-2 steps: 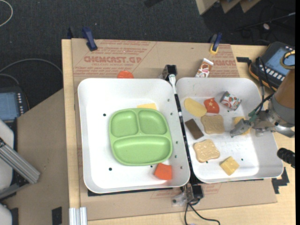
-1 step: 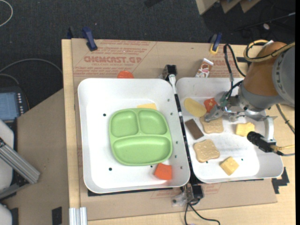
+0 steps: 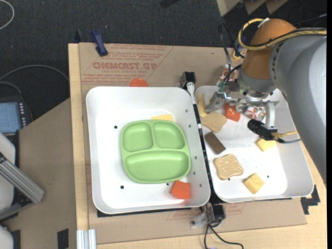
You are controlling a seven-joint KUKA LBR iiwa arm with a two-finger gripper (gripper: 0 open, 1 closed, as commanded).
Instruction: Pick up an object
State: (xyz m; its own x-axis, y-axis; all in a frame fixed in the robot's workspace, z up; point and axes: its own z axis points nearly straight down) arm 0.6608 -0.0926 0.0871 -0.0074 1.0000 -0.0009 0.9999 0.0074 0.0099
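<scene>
**Desk:** What dominates the frame?

**Photographer:** The grey arm with its orange band reaches in from the right, over a brown cardboard sheet that carries two white bins side by side. The left bin holds a green divided plate, lying flat in the middle. The right bin holds the loose pieces.

**Desk:** And the gripper?

**Photographer:** The gripper is low over the far left corner of the right bin. From this angle, one cannot tell whether it is spread or closed, and nothing can be seen in its grasp.

**Desk:** Which objects are there to pick up?

**Photographer:** A tan toast slice lies just near of the gripper, and a second toast slice sits nearer the front. A brown bar lies between the two. In the left bin, an orange block rests at the plate's near right corner. A yellow cube sits to the right of the second slice, and a yellow wedge lies farther back. The smallest, a red piece, lies just right of the gripper.
</scene>
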